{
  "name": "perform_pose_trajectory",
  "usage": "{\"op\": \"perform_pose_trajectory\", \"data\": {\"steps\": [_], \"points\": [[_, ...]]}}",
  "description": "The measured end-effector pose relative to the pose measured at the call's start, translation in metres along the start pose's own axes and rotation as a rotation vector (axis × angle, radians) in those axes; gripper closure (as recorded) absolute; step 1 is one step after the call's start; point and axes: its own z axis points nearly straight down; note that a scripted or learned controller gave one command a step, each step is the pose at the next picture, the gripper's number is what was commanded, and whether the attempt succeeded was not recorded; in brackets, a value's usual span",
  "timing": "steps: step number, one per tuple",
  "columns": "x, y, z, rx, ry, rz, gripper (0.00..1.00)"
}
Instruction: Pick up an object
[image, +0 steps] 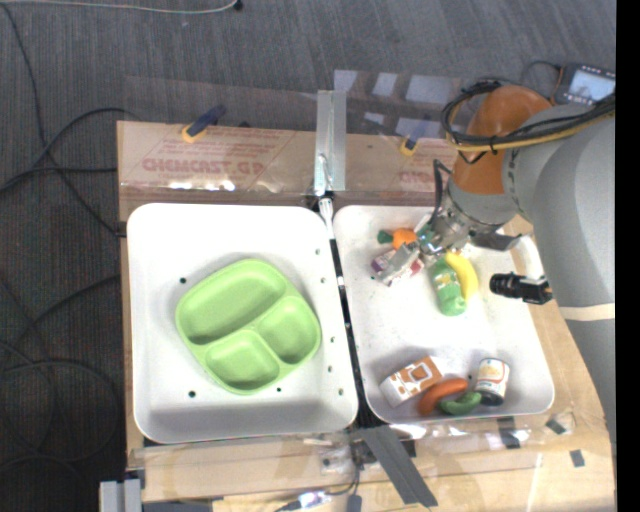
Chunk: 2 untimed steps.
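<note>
My gripper (413, 253) hangs low over the far part of the right bin (385, 325), reaching in from the right under the orange band (500, 115). Just beside it lie a small orange piece (401, 238) and a purplish-white item (385, 265), partly hidden by the gripper. A yellow banana (460, 269) and a green bottle-like toy (450, 297) lie immediately to its right. Whether anything is in the gripper cannot be made out.
At the near edge of the right bin sit a small orange-and-white box (412, 380), a little can (490, 378) and a red-and-green vegetable toy (445, 397). The left bin (150, 300) holds a green divided plate (250, 325). A metal divider (335, 290) separates the bins.
</note>
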Motion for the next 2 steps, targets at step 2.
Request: {"op": "perform_pose_trajectory", "data": {"steps": [2], "points": [[0.111,0.014,-0.132,-0.052,-0.029,0.023,1.0]]}}
